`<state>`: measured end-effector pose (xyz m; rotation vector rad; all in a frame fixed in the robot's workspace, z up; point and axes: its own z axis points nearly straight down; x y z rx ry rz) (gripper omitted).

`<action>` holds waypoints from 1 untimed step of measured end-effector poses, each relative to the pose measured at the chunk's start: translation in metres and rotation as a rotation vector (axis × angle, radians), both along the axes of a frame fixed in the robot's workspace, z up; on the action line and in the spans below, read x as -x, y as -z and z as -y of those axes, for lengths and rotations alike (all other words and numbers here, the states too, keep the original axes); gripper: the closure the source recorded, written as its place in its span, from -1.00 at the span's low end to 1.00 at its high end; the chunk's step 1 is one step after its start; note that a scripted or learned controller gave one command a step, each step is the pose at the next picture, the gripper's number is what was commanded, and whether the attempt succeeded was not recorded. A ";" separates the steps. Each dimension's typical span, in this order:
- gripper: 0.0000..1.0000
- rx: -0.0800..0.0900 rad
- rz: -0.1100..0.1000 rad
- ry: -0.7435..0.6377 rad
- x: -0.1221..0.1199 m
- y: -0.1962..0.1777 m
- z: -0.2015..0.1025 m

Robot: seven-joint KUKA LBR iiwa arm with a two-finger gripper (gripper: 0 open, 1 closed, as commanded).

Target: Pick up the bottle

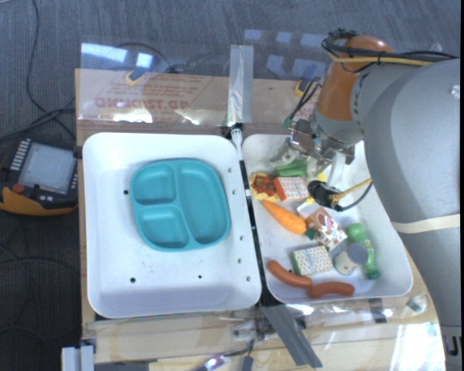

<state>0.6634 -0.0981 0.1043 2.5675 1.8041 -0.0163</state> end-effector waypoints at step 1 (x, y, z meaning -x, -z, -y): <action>1.00 -0.005 0.004 0.189 -0.004 -0.079 -0.108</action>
